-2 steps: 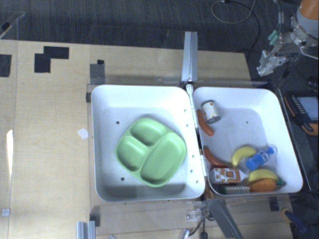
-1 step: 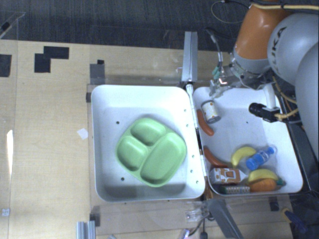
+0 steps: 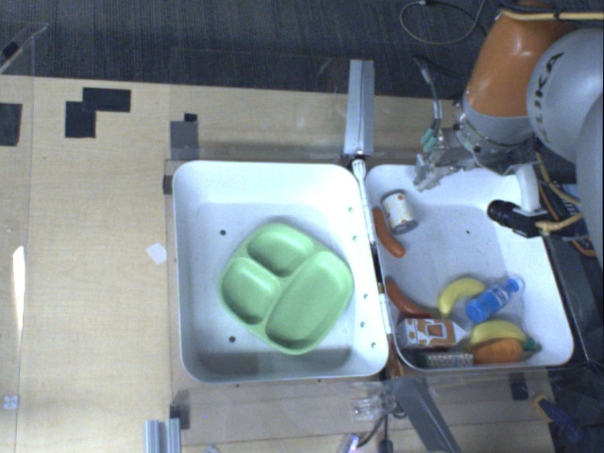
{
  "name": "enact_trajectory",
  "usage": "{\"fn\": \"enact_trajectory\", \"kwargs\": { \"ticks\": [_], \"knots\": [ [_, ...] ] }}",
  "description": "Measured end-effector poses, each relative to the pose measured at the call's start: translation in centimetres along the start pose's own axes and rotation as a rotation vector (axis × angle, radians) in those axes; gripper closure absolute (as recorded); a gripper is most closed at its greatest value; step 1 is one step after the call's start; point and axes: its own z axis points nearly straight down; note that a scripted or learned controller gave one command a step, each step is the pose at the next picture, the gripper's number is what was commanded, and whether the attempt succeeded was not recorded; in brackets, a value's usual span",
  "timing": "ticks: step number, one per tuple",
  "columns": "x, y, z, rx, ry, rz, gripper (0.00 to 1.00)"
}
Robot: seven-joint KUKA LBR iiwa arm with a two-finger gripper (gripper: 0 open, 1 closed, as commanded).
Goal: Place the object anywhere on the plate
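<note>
Nothing on green plate (image 3: pixel 288 288) yet | gripper (image 3: pixel 436 161) at right bin's (image 3: pixel 557 343) 12 o'clock rim, jaws' state unreadable, nothing visibly held | can (image 3: pixel 399 211), sausages, bananas, bottle in right bin | pick and placement remain.

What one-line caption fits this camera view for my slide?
Grey-and-orange arm's gripper hovers at right white bin's far edge; green three-compartment plate waits in left white bin.

I've got the arm (image 3: pixel 533 74) reaching in from the right, orange band up top, wrist tipped down, with the gripper (image 3: pixel 436 163) hanging over the right bin's (image 3: pixel 472 229) far edge near its back corner.
</note>
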Motion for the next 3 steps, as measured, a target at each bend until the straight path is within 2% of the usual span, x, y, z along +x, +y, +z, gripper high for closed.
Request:
{"fn": "enact_trajectory", "kwargs": {
  "ticks": [1,2,3],
  "knots": [
    [0.0,0.0,0.0,0.000,0.000,0.000,0.00],
    [0.1,0.2,-1.3,-0.008,-0.001,-0.002,1.00],
    [7.3,-5.9,0.0,0.000,0.000,-0.120,1.00]
  ]
}}
